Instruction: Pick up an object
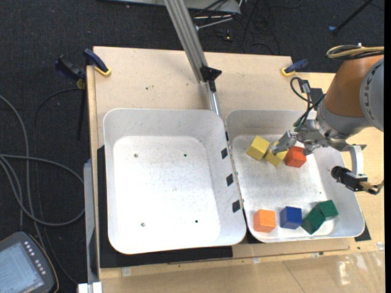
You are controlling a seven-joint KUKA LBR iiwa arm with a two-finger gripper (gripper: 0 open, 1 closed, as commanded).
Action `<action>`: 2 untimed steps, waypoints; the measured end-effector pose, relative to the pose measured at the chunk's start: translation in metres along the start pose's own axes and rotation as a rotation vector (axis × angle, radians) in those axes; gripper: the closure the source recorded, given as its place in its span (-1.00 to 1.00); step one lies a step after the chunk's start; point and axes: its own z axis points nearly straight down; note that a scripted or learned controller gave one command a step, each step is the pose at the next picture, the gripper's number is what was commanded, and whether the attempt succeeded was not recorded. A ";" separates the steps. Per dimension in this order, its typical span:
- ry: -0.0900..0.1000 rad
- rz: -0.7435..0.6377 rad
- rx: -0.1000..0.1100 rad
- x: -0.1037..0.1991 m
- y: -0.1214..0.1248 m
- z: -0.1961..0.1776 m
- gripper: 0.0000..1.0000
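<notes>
Floor: dark carpet around the bench, with loose cables at the left of the frame and a grey screen device [21, 267] in the lower left corner.
Bench: a pale board [159, 78] at centre frame, with blue and yellow clamps at its upper left [91, 61] and upper right [295, 67] corners.
Pole: a grey metal pole [186, 32] slants down from the top of the frame to the gap between the bins.
Left bin: a shallow white bin [162, 179] at centre left, speckled with dark marks.
Right bin: a shallow white bin [278, 188] at centre right, holding all the blocks.
Arm: grey with an orange band [351, 96], entering from the right edge of the frame.
Gripper: the gripper [286, 145] sits low in the upper part of the right bin, between the blocks there; whether it is open or closed cannot be told.
Yellow blocks: one yellow block [258, 148] lies just left of the gripper, a smaller yellow block [275, 158] just below it.
Red block: a red block [295, 157] lies just right of the gripper.
Lower row: an orange block [264, 220], a blue block [291, 217] and two green blocks [319, 216] touching each other line the lower edge of the right bin.
</notes>
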 end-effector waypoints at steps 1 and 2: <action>-0.002 0.001 -0.004 -0.001 0.001 -0.010 1.00; 0.003 -0.002 0.010 0.000 0.005 -0.074 1.00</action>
